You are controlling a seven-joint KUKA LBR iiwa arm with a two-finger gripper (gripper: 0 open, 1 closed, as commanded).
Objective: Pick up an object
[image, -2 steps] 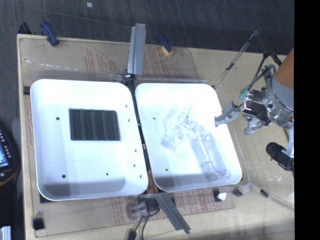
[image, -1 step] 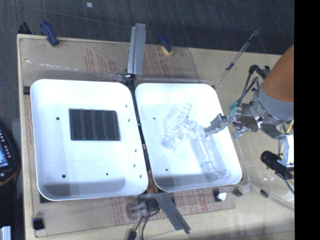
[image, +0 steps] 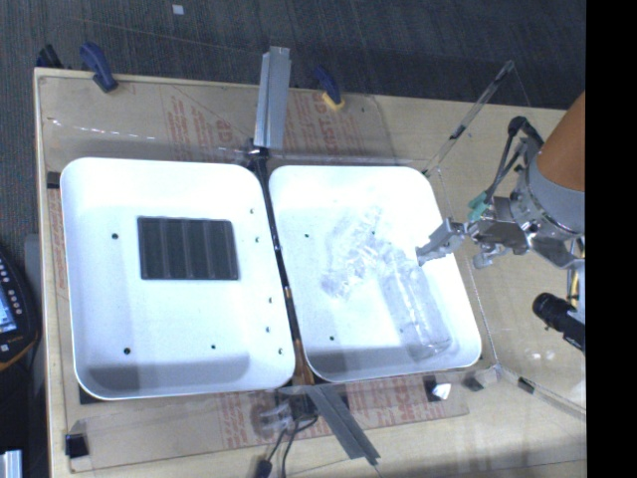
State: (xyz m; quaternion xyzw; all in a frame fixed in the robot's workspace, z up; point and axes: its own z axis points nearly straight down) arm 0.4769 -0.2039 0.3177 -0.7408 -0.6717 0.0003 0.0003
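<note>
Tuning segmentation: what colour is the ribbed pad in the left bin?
Dark grey ribbed pad, camera view.

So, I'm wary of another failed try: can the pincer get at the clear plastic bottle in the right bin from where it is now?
Probably yes. The pincer hangs at the right bin's right edge, just above the bottle, and nothing lies over it. The crumpled clear plastic beside it could get in the way.
</note>
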